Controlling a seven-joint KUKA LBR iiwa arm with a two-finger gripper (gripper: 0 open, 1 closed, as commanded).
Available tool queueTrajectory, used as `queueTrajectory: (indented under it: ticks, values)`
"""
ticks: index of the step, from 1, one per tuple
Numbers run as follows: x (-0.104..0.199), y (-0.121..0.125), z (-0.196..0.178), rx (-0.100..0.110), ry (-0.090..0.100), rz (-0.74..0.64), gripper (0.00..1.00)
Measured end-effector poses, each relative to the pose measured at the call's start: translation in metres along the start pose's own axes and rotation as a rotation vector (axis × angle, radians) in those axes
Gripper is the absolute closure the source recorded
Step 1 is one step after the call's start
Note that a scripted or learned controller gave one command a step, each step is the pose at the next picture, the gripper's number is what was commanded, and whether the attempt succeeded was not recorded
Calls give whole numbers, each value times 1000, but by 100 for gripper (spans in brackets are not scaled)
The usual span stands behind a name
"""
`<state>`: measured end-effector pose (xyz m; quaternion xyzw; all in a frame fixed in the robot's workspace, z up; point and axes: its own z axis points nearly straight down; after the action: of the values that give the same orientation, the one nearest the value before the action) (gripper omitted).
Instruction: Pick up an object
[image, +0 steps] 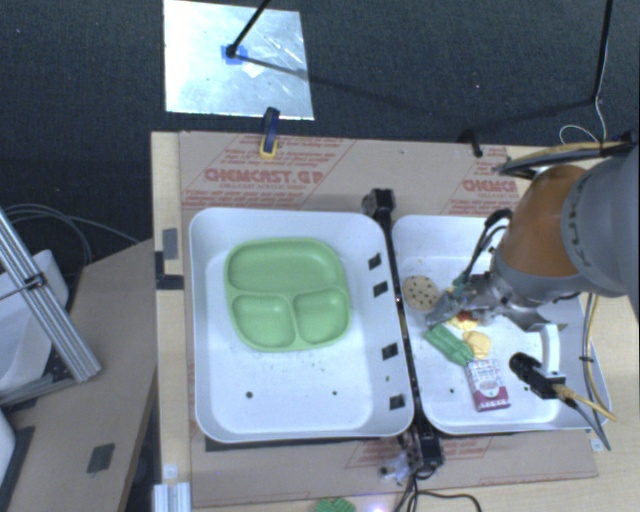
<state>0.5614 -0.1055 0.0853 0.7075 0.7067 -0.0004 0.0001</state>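
My gripper (447, 308) hangs low inside the right bin (440, 232), near its left wall. Just below it lies a green elongated object (448, 345). A round speckled cookie-like piece (420, 291) sits just to the upper left of the gripper. A yellow piece (479, 344) and a small red-orange piece (466, 322) lie close under the wrist. A red and white packet (487, 385) rests near the bin's front edge. I cannot make out anything held by the gripper.
The left bin (210, 400) holds a green divided plate (288, 293). Black clips line the wall between the two bins. The grey and orange arm (560, 235) covers the right side of the right bin.
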Motion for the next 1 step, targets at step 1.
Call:
queueTrajectory:
  ticks: [1]
  values:
    - [-2,17,1,-3,0,-5,0]
